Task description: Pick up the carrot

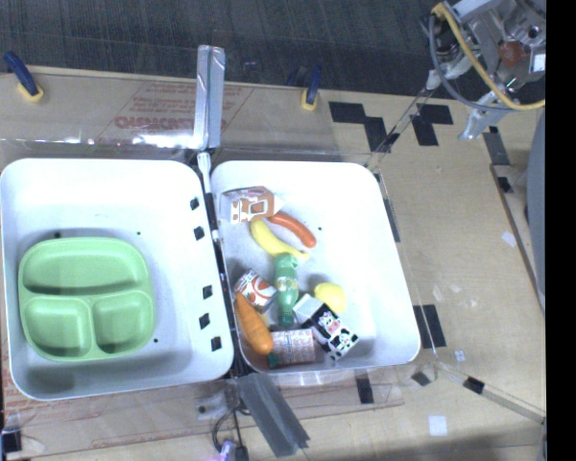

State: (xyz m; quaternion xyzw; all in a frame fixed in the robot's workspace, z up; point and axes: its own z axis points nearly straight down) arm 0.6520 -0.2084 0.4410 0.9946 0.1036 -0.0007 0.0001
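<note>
Lying ungrasped in bin: carrot (252, 327)

Grey arm's wrist end (490, 27), looped with yellow cable, raised at upper right corner; claw state unclear.

Dark carpet floor (298, 17) behind wooden bench (461, 257)

I see the bench (461, 219), tan board with black tape marks and red print near its far edge; two white bins sit on it side by side, touching, the left bin (96, 176) and the right bin (370, 248); blue clamps (21, 75) grip its far edge
</note>
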